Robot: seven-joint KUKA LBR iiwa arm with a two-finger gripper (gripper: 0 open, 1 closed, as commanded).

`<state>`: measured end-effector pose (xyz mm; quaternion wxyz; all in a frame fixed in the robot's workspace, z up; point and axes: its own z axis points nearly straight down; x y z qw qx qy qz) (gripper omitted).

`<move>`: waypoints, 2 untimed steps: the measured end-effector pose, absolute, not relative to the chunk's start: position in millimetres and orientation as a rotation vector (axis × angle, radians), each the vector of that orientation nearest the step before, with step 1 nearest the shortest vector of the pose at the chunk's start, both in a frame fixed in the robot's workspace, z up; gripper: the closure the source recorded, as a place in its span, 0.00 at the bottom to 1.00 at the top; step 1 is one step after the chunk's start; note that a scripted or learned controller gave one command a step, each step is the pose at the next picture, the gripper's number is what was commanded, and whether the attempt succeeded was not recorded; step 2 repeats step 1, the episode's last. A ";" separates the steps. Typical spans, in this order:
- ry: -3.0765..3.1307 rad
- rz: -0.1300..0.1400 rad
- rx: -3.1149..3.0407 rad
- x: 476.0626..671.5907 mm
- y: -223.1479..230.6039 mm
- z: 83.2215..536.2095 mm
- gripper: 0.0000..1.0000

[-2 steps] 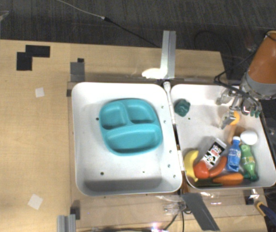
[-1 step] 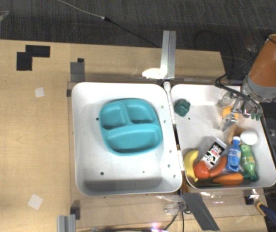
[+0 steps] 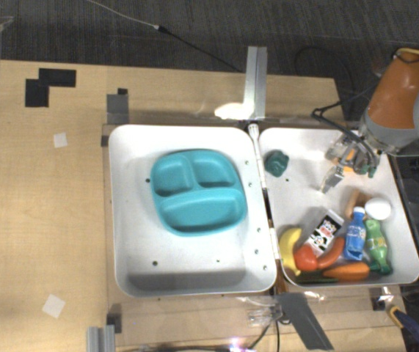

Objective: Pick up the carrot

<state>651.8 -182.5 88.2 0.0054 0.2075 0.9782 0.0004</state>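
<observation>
Seen from above, at a slant: nothing grasped yet, so the whole pick remains. Carrot (image 3: 348, 272) lying flat along the near wall of the right bin (image 3: 301, 147), well below the gripper (image 3: 339, 169) and a little toward the arm's side, wedged among a cluster of other toys. Touching it or just beside it: a red tomato-like piece (image 3: 306, 259), a yellow banana (image 3: 288, 243), a blue bottle (image 3: 355, 234) and a green bottle (image 3: 375, 242); a small black-and-white carton (image 3: 326, 231) leaning just above that heap. A teal lump (image 3: 276, 162) sitting apart, off to the gripper's far side toward the bin divider. Left bin (image 3: 121, 218) bearing a teal sectioned tray (image 3: 197, 190), well away from the gripper.

Arm reaching in from the right, orange band (image 3: 398, 97) high above the wrist, wrist angled down and inward over the upper part of the right bin. Gripper hanging over bare bin floor, nothing visible between its tips. Spread or pressed together: cannot tell, too small and blurred. Judged left to do: travel toward the near wall, descend, close on the carrot, lift.
</observation>
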 end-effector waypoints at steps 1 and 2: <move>3.053 0.001 0.636 655.6 -181.2 102.6 1.00; 3.053 0.001 0.636 655.6 -181.2 102.6 1.00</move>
